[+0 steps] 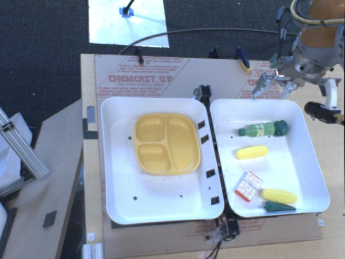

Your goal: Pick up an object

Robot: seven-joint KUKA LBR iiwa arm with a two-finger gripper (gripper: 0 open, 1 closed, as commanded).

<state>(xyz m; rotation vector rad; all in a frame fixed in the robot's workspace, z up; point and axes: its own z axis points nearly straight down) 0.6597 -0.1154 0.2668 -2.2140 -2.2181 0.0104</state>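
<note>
Bench: I read it as the base for everything; the pincer hangs over its far right part, just beyond the bins.
Left bin: well off to the pincer's left and nearer the camera; I take it as the drop side, since it bears a tray and no loose pieces.
Right bin: its far rim lies just below the pincer; the loose pieces sit here, so I judge this the picking side.
Yellow tray: flat in the left bin, compartments up, far left of the pincer.
Pincer: its two fingers stand apart with nothing between them; I have it poised above the right bin's far rim, apart from every piece.
Green bottle: on its side, the nearest piece to the pincer, so my likeliest pick.
Yellow piece: lying just past the bottle.
Corn cob: farthest from the pincer, touching a dark green piece.
Red-and-white packet: flat, left of the cob.
</note>
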